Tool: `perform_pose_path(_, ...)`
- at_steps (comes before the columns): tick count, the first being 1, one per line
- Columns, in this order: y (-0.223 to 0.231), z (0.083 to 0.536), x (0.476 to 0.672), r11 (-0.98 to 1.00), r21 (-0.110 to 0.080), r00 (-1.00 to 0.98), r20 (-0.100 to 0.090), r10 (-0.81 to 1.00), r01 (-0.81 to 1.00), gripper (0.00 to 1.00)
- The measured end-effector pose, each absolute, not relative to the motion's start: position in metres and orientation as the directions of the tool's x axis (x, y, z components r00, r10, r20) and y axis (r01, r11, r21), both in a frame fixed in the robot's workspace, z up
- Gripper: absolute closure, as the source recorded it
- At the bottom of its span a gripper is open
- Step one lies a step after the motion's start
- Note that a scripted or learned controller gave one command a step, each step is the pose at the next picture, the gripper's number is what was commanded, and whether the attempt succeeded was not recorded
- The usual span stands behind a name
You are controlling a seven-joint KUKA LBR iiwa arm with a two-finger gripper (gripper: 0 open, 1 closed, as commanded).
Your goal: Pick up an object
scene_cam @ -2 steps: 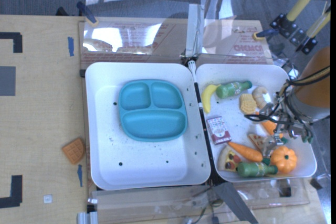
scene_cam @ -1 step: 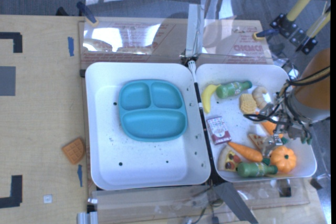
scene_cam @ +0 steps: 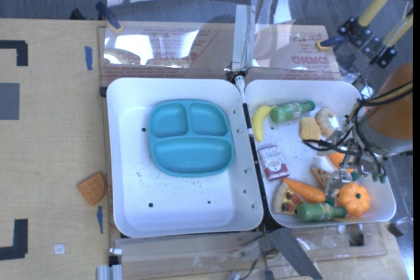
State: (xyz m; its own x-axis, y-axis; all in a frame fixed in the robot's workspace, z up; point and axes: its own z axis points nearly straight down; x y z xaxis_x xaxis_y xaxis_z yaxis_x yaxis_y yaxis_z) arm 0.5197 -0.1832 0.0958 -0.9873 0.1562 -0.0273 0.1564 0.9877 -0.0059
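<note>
The right bin (scene_cam: pixel 289 220) holds toy food. A yellow banana (scene_cam: pixel 260 121) and a green bottle (scene_cam: pixel 291 111) lie at its far left. Beside them sit a waffle-like yellow square (scene_cam: pixel 309 128) and a pale bread piece (scene_cam: pixel 325 120). A red and white carton (scene_cam: pixel 272 162) lies in the middle. At the front are a carrot (scene_cam: pixel 304 190), a pizza slice (scene_cam: pixel 285 200), a second green bottle (scene_cam: pixel 318 211) and an orange pumpkin (scene_cam: pixel 354 199). My gripper (scene_cam: pixel 342 169) hangs low over the bin's right part, above a small orange item (scene_cam: pixel 335 158) and just behind the pumpkin.
In the left bin (scene_cam: pixel 131 160) lies a blue divided plate (scene_cam: pixel 190 138). An orange waffle piece (scene_cam: pixel 92 188) rests on the bench left of the bins. Clear plastic panels (scene_cam: pixel 170 42) stand behind the bins. The arm's orange band (scene_cam: pixel 397 108) overhangs the right bin's right rim.
</note>
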Motion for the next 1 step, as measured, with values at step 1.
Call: perform_pose_path(1,-0.1868,0.0971,0.6136,0.988,-0.003,-0.987,-0.027,0.157,0.157,0.00)
